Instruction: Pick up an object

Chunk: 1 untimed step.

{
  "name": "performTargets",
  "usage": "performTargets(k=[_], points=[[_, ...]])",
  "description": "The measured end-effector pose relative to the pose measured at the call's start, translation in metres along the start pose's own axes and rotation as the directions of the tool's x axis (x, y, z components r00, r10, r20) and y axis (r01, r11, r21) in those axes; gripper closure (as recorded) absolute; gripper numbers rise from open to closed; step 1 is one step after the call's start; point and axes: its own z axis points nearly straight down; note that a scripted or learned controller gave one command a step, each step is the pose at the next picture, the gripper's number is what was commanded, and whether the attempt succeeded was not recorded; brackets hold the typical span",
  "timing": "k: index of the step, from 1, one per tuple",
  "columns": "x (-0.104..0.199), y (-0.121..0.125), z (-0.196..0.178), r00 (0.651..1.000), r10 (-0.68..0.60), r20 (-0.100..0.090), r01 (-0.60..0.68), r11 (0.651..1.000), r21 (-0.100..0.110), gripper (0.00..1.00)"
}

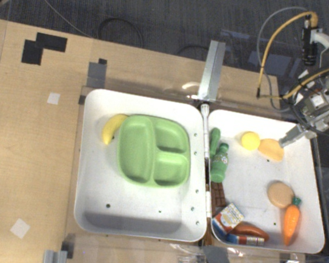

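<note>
Approach step only: gripper (pixel 292 138) poised at upper right of the frame, just beside the pale orange piece (pixel 271 149) (fingers' state unreadable), calling next for descent and closure.

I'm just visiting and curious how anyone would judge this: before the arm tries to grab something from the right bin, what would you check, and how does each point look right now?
1. Gripper over the right bin: ok, at its far edge.
2. A target close by: ok, the pale orange piece lies beside the tip.
3. Target free of neighbours: not ok, the yellow ball touches it.
4. Fingers ready: cannot tell.
5. Nothing held already: cannot tell.
</note>
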Motion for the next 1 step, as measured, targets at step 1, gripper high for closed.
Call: performTargets(k=[1], points=[[-0.0108, 0.0351, 0.1333, 0.963, -0.269, 0.006, 0.269, 0.963, -0.005, 0.0]])
